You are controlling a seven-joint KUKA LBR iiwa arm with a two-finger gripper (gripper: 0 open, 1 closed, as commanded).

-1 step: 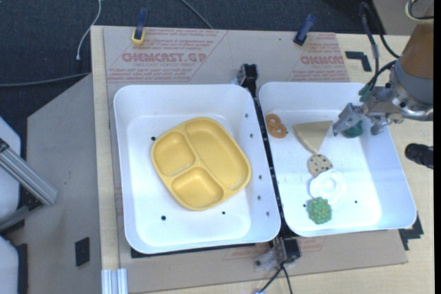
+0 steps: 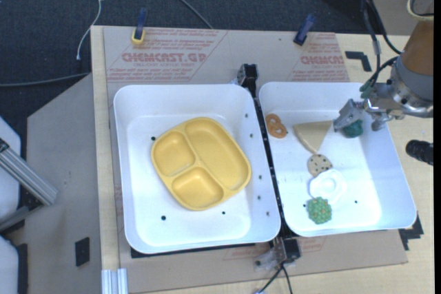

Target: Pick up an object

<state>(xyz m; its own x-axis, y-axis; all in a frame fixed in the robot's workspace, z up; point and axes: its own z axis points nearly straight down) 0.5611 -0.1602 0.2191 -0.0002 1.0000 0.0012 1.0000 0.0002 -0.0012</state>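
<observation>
a: white plastic, both bins. in the camera view the left bin [image 2: 131, 148] bears one yellow divided tray [image 2: 200, 162] with three compartments. the right bin [image 2: 393, 182] has the small things: one pretzel [image 2: 276, 125], one tan wedge [image 2: 313, 135] like a tortilla chip, one speckled round cracker [image 2: 318, 164], one white ring-shaped piece [image 2: 327, 184], one green bumpy piece [image 2: 319, 211] like broccoli.

b: and the arm?

a: the gripper [image 2: 356, 122] hangs over the far right part of the right bin, with a small teal object [image 2: 354, 129] right at its tip. the fingers look drawn close about it, but i can't make out whether the teal thing is truly between them or just lying under them, so i won't call it held.

b: so what might go wrong from here?

a: my guess: if the pinch is only on the edge of the teal piece, a lift could let it slip and drop back into the bin, or flick it toward the near wall. it's small and sits close to the bin's far rim, so a finger could also catch the wall on the way.

b: anything nearby to knock?

a: the tan wedge lies just beside the gripper, toward the left; a sideways drift could nudge it. the rest are well apart.

b: count outside the bins?

a: two blue clamps, one [image 2: 140, 25] at the board's far left, one [image 2: 304, 29] at far right.
</observation>
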